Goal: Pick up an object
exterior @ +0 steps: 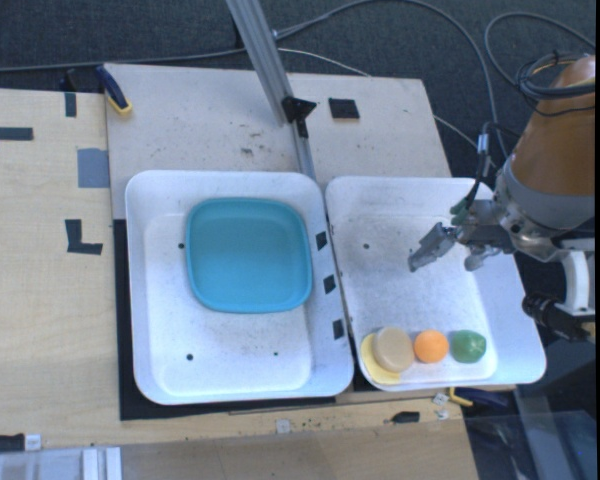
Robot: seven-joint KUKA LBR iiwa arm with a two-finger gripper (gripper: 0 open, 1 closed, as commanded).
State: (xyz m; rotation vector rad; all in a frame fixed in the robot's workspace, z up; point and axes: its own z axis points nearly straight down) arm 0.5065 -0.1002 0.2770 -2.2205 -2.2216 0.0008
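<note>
Along the front wall of the right bin [400, 193] lie three small objects in a row: a tan round piece [391, 348] resting on something yellow, an orange ball [431, 346] and a green ball [468, 346]. My gripper [448, 252] hangs over the right half of that bin, above and behind the row, well apart from all three. Its two dark fingers are spread, one finger [426, 249] pointing left and down, and nothing sits between them.
The left bin [155, 368] holds a square teal plate [248, 254]. A metal rail [270, 63] runs diagonally from the top of the view down to the gap between the bins. Cables lie on the dark floor at the top right.
</note>
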